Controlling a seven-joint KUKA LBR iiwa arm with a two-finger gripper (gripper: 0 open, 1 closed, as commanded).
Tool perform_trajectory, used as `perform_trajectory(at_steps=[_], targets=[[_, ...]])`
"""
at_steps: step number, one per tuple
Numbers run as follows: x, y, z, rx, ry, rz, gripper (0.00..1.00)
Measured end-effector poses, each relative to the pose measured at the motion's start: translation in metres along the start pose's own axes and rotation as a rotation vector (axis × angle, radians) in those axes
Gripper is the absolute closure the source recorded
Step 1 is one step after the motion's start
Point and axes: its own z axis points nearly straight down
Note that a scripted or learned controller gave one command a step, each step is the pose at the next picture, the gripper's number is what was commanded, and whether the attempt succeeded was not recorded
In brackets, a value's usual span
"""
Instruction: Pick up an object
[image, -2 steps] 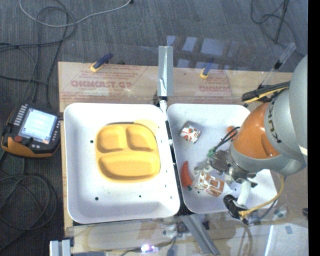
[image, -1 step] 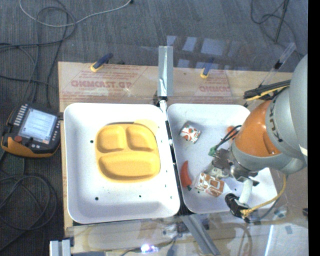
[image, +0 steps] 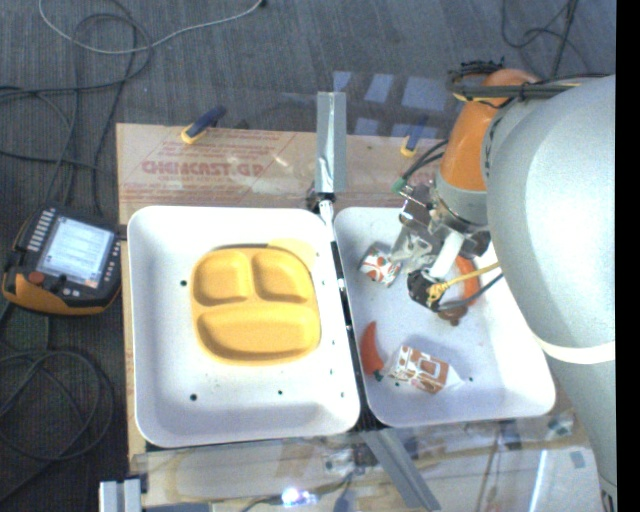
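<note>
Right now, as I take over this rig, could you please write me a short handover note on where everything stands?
End effector: low over the right white bin, near its upper left; grip state cannot be told.
Things: small red-and-white crumpled object beside it; red elongated piece and brown-and-white patterned packet toward the bin's near edge.
Yellow compartment tray lies in the left white bin.
Done: no pick confirmed.
Left: grasp and lift one object.
</note>
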Motion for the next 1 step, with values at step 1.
perform_trajectory(at_steps=[1], targets=[[-0.1054, -0.0006, -0.0385, 0.002, 0.001, -0.001, 1.00]])
